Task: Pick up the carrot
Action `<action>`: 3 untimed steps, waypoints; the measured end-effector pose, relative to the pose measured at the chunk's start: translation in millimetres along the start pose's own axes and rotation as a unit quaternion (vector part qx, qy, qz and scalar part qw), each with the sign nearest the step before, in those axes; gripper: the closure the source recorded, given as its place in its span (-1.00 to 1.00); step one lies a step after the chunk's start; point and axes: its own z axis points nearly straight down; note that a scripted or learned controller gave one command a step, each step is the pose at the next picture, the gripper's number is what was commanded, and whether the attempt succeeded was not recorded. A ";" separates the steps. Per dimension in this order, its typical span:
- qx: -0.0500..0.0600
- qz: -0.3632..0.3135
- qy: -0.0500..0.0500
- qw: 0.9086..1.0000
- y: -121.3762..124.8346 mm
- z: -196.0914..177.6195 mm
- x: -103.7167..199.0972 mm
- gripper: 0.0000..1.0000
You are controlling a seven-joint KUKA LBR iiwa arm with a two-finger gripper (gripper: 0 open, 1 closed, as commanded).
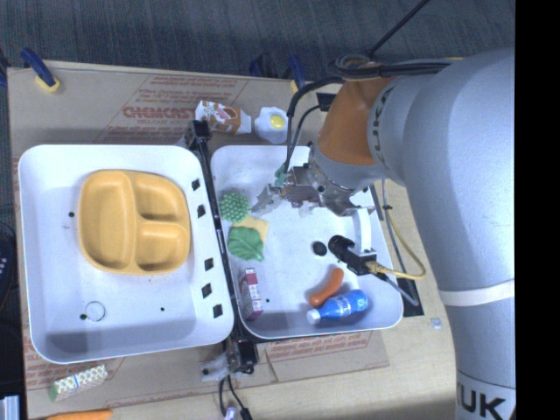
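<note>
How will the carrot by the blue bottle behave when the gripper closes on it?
The carrot looks smooth and tapered, so it may slip along its length. It looks rounded, so a nudge could roll it. It leans against the blue bottle, which may shift too.

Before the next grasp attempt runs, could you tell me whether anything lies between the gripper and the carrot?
Nothing visible blocks it. The gripper is over the upper part of the right bin, and the carrot lies lower down on bare floor. A blue bottle touches the carrot's far side, not the approach side.
</note>
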 end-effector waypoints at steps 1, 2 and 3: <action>-0.001 0.028 0.000 1.000 -12.5 44.1 9.9 -1.00; 0.000 0.027 0.000 1.000 -12.1 33.6 10.7 1.00; -0.003 0.048 -0.001 0.999 -51.2 -203.9 43.3 1.00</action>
